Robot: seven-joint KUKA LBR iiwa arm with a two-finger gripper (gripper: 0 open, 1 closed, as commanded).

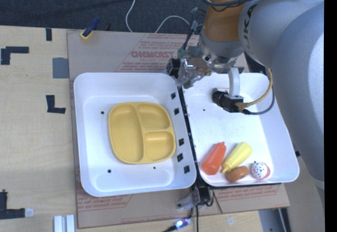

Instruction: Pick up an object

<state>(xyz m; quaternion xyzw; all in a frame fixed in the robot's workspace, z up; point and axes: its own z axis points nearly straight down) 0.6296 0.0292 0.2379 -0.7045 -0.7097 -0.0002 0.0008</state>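
Note:
My gripper (182, 72) hangs over the far end of the wall between the two bins, under the orange wrist band. In the right bin (274, 120), at its near edge, lie an orange-red bottle-shaped toy (214, 158), a yellow banana-shaped toy (237, 154), a small brown sausage-shaped piece (238, 173) and a white speckled ball (259, 171). They are clustered together, well nearer to the camera than the gripper. The left bin (89, 99) holds a yellow divided plate (141, 132). I see nothing held in the gripper.
A black connector with a yellow cable (228, 100) hangs from the arm over the right bin's far half. The bulky grey arm covers the right side. Cardboard (131, 52) lies under the bins, with a blue-and-yellow item (90, 28) at its far left corner.

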